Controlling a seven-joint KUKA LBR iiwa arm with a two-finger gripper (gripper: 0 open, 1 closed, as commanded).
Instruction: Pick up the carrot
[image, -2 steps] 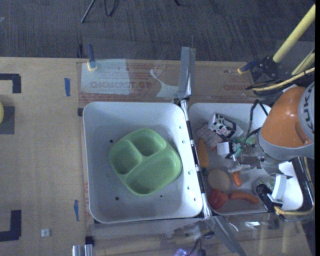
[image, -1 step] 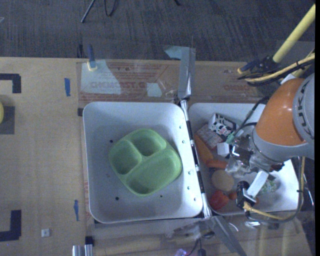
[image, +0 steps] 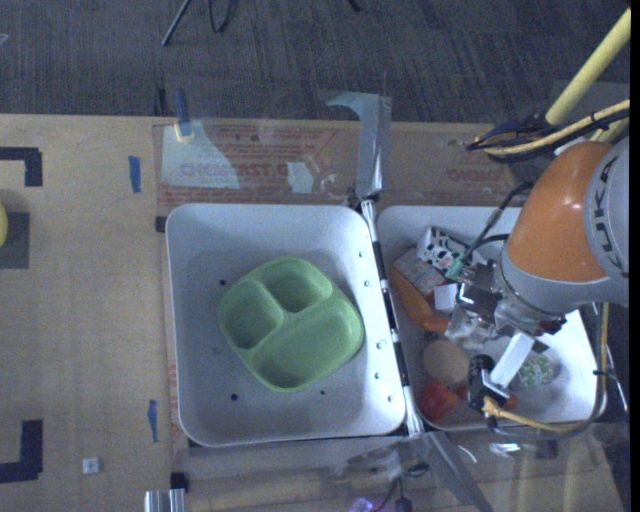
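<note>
Carrot (image: 413, 300): tapered, orange, beside hand (image: 468, 322).

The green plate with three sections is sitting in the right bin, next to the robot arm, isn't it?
Not quite. The camera view shows the green plate with three sections sitting in the left bin. The right bin, under the arm, has the carrot and other small things.
</note>
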